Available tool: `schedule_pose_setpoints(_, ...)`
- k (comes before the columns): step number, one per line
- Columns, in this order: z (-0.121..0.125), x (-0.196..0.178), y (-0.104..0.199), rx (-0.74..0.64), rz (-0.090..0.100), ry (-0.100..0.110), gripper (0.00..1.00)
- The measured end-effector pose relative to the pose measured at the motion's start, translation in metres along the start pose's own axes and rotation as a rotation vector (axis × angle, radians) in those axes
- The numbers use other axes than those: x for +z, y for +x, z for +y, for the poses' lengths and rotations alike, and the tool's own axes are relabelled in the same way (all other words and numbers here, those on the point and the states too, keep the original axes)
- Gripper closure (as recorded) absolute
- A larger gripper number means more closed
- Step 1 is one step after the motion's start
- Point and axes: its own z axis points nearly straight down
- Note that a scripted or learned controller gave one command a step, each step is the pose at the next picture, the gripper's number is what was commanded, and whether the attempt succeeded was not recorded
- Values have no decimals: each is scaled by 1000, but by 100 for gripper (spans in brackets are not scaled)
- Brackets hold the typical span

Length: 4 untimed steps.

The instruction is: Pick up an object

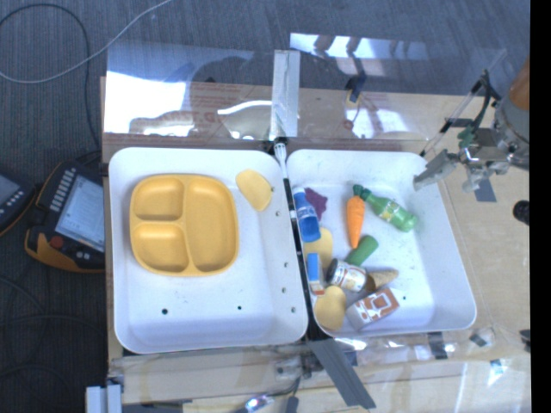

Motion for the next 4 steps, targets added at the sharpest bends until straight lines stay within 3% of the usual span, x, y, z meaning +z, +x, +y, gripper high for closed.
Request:
schedule_pose_setpoints(1,-19,138,17,-65,0,1,0)
schedule_pose_setpoints(2,7,75,4,92,-2,-1,0)
schedule_pose_setpoints(3,27,167,48,3,-9,-27,0)
schedule_pose_setpoints(4,14,173,65,-31,-16,-31,0)
